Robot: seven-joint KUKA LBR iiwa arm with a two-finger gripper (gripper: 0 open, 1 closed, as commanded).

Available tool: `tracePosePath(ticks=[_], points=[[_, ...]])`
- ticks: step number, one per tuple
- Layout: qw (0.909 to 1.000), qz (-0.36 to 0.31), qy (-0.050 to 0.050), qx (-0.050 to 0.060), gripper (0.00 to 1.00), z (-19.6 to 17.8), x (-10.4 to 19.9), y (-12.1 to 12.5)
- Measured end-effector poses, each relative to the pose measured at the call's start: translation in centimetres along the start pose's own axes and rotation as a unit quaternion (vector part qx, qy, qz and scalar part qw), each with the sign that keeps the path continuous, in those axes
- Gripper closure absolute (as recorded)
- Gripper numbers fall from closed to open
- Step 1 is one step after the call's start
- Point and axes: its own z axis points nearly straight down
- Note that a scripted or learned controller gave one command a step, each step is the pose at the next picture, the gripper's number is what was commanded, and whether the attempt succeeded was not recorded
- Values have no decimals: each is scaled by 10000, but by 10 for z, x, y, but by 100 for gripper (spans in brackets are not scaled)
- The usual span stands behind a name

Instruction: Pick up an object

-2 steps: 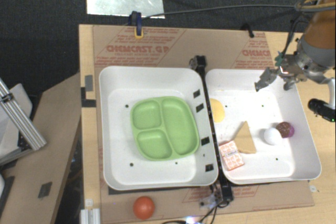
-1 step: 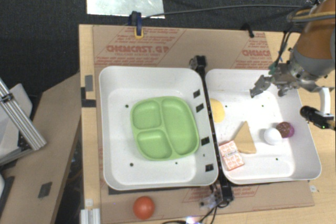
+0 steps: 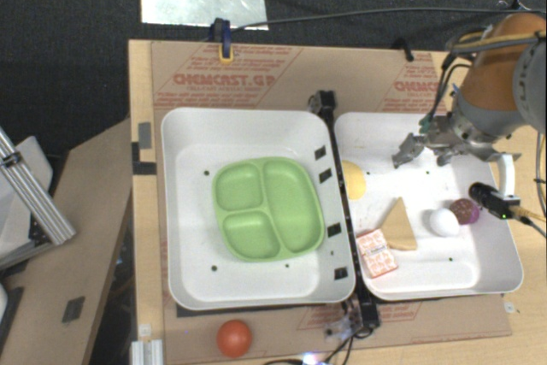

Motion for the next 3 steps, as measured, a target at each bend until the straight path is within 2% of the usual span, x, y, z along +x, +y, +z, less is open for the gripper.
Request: tracePosePath(ticks=[1,3], points=[[10000,-5,-10,-35,100,-14,-1,2],[10000,-5,-14,-57,100,-142,-2,13]])
